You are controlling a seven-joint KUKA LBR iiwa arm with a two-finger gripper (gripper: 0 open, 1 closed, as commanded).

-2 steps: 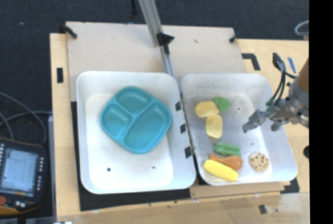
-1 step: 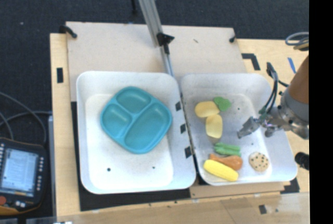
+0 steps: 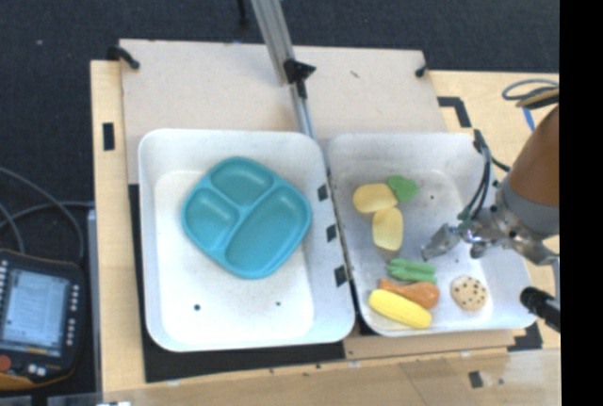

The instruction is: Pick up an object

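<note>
The right bin [image 3: 429, 150] holds several toy foods: two pale yellow pieces [image 3: 374, 198] [image 3: 388, 229], a small green piece [image 3: 403, 187], a carrot with green top [image 3: 412, 286], a yellow corn cob [image 3: 399, 308] and a round cookie [image 3: 468, 292]. My gripper [image 3: 455, 240] hangs over the right part of this bin, above and just left of the cookie, right of the carrot's green top. Nothing shows between its fingers.
The left bin [image 3: 160, 206] bears a teal divided plate [image 3: 247, 216]. A slanted metal rail [image 3: 268, 8] runs from the top down to the gap between the bins. A screen device [image 3: 33, 310] sits at the far left, off the bench.
</note>
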